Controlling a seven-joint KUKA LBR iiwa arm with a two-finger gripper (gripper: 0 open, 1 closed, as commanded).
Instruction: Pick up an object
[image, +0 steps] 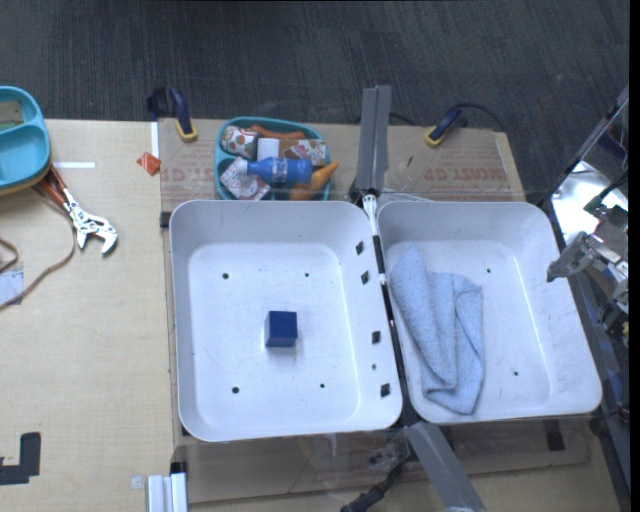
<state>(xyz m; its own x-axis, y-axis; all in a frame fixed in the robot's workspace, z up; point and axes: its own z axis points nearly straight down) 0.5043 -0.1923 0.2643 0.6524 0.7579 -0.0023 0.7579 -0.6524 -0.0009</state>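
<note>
While the gripper (572, 262) hangs at the far right edge of the right bin (535, 225), its parts are too small and cluttered there to tell whether it is spread or closed. Nothing shows between them. A crumpled light blue cloth (440, 330) lies in that bin, to the gripper's left and a little nearer the camera. Well beyond the cloth, across the divider, a small blue cube (282, 328) sits flat near the middle of the left bin (200, 240), far from the gripper. Behind the left bin stands a teal tray (228, 135) of mixed items.
</note>
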